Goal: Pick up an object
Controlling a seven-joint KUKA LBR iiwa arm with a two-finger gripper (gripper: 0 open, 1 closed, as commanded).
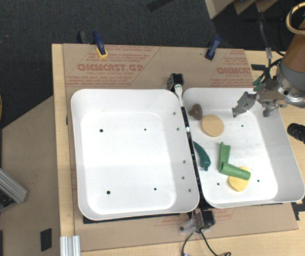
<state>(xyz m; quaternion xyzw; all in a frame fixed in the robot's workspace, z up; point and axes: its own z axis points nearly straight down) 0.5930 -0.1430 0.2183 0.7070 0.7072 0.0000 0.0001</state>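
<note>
At the near edge of the right bin [280, 193] we see a yellow piece [239, 182] lying against the end of a bent green piece [228, 161], the two touching. Just beside them, along the bin's left wall, lies a dark teal curved piece [201, 156]. Farther back, near the middle of that bin, sits a flat tan disc [212, 126], with a small brown lump [195, 111] just beyond it toward the far left corner. The left bin [88, 143] carries nothing we would go for.

At the far right corner of the right bin our gripper [255, 104] hangs above the bin floor, well apart from every piece. Its fingers are spread and released, with nothing between them.

We judge the step in hand to be the approach and choice of a target. The tan disc looks the best pick: it is nearest the gripper and stands clear of its neighbours. To do this well we should centre the spread fingers over the disc, descend straight, and close across its width. The yellow and green pair would likely jostle each other, and the teal piece hugs the wall.
</note>
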